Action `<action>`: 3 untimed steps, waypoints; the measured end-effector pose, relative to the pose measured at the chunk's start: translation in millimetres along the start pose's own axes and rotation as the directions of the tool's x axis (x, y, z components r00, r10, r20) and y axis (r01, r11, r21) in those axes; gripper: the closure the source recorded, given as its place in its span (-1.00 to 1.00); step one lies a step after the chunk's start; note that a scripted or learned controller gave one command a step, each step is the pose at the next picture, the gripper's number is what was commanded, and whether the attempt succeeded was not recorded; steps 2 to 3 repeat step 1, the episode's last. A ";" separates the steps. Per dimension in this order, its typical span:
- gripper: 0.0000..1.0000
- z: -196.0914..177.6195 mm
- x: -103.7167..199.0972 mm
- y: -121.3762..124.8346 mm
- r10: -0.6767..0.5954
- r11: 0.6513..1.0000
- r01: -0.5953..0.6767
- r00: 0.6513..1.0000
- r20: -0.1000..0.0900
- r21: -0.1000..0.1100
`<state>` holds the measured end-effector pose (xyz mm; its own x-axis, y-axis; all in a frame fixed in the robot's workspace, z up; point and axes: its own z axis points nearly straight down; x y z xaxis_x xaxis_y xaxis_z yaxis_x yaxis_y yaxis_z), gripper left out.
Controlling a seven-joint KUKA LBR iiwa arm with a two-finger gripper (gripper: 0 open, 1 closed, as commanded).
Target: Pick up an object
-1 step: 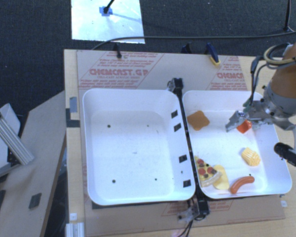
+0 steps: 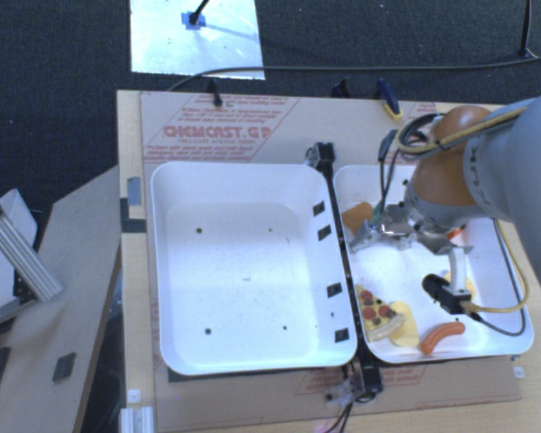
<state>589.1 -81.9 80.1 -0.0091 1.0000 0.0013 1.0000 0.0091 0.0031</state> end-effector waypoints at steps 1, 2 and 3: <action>-1.00 -8.6 -50.7 -60.7 0.013 1.000 -0.013 1.000 0.003 0.007; -1.00 -8.6 -50.7 -60.7 0.013 1.000 -0.013 1.000 0.003 0.007; -1.00 -8.6 -50.7 -60.7 0.013 1.000 -0.013 1.000 0.003 0.007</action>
